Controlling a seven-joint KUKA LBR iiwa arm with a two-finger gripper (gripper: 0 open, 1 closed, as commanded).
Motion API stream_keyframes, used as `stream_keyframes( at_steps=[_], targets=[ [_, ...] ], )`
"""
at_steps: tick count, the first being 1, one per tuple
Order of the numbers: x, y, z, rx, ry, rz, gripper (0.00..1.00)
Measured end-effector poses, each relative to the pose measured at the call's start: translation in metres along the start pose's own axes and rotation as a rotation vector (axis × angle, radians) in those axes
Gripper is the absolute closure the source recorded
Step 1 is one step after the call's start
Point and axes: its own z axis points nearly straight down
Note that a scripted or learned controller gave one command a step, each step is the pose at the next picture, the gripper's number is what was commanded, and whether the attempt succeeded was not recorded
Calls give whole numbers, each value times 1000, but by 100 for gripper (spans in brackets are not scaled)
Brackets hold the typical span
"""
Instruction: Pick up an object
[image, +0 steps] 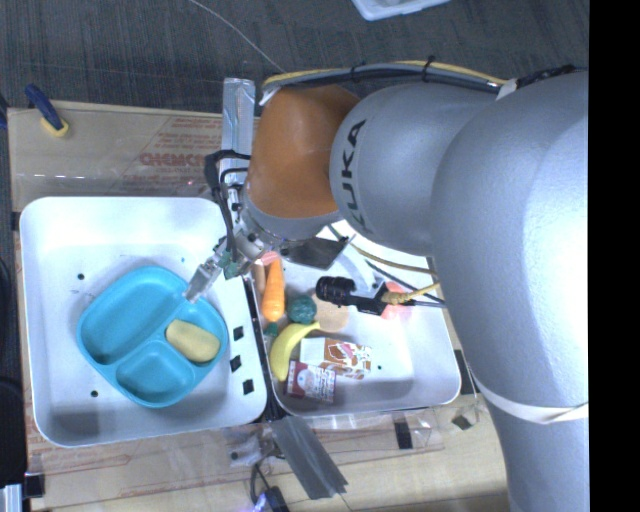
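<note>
Gripper (198, 285) hung at the upper right rim of the blue plate (110, 320), with nothing seen in its grasp.

Whether the tool was spread or pressed together could not be told, as it showed as one thin grey tip slanting down toward the plate. The plate lay in the left bin (50, 240) and was split into compartments. A yellow lump (193, 340) rested in the plate's right compartment, just below the tip and apart from it. Right of the plate, across the wall between the bins, a carrot (272, 290) stood on end in the right bin (430, 370). A banana (285, 345) curved below the carrot, and a red and white carton (325, 365) lay beside the banana, farther from the plate. The grey arm (420, 150) reached over that bin from the right.
</note>
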Motion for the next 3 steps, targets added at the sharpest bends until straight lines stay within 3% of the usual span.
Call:
stream_keyframes(
  at_steps=[1,2,3],
  targets=[
    [27,50,101,0,0,185,0],
    [23,47,94,6,-4,186,100],
    [11,44,43,3,2,145,100]
  ],
)
